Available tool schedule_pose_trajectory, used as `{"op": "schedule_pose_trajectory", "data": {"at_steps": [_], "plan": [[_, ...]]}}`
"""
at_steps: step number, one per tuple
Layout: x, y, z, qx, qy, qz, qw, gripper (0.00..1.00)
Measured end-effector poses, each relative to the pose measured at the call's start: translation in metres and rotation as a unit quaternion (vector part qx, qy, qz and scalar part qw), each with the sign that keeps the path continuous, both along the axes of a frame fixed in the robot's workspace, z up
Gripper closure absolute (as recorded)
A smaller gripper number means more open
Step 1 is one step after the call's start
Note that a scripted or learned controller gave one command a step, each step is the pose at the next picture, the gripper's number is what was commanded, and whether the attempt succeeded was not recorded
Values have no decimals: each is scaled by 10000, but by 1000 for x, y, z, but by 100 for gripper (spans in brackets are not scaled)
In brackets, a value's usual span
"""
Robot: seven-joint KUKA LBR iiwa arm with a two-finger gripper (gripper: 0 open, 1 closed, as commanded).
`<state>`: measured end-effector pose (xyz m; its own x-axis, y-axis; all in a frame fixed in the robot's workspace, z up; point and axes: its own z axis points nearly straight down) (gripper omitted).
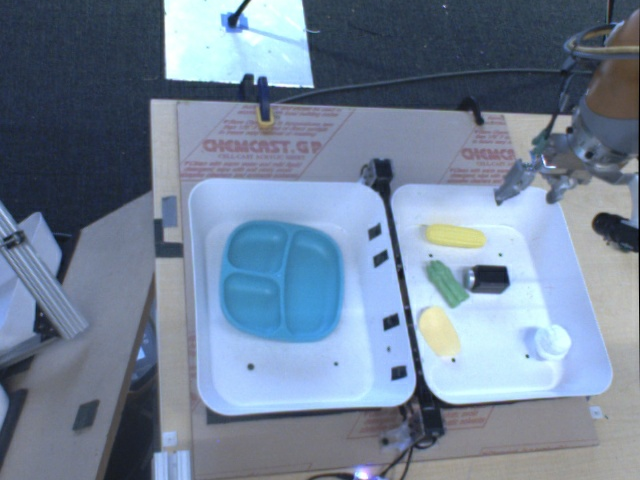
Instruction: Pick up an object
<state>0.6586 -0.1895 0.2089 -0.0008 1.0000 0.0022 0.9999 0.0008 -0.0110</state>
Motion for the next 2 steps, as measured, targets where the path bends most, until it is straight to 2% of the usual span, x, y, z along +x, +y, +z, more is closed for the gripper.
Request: {"op": "schedule_pose_trajectory", "data": {"at_steps": [1, 2], "plan": [[3, 1, 9, -14, -67, 15, 10000, 0], [2, 0, -31, -16, -62, 10, 10000, 0]]}}
